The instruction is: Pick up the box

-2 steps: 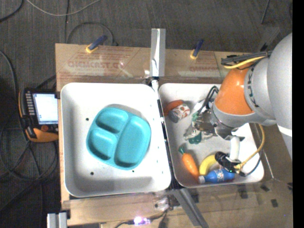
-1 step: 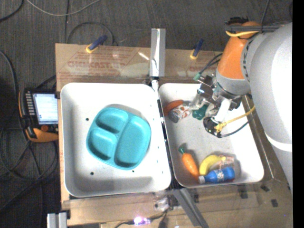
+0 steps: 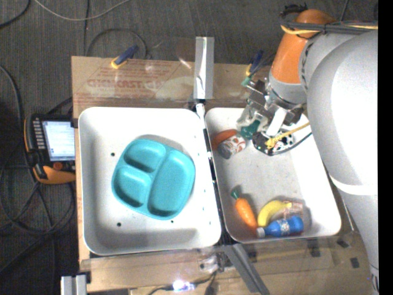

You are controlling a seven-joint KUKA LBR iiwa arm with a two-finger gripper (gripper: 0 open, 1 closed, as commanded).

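Two-finger gripper (image 3: 263,126) hangs over upper part of right shallow white bin (image 3: 325,223), below grey arm with orange band (image 3: 290,57); whether it grips anything cannot be told. Small teal box (image 3: 248,128) sits right at gripper, partly hidden. Just left: small red-and-white can (image 3: 231,145) lying tilted. Near bin's lower edge: orange carrot (image 3: 245,211), yellow banana (image 3: 272,211), blue bottle (image 3: 284,227), close together. Left shallow white bin (image 3: 92,165) holds turquoise divided plastic tray (image 3: 153,176).

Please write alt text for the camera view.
The tool hovers over the right bin's far end, beside a small can. Carrot, banana and blue bottle lie nearer; a teal tray fills the left bin.
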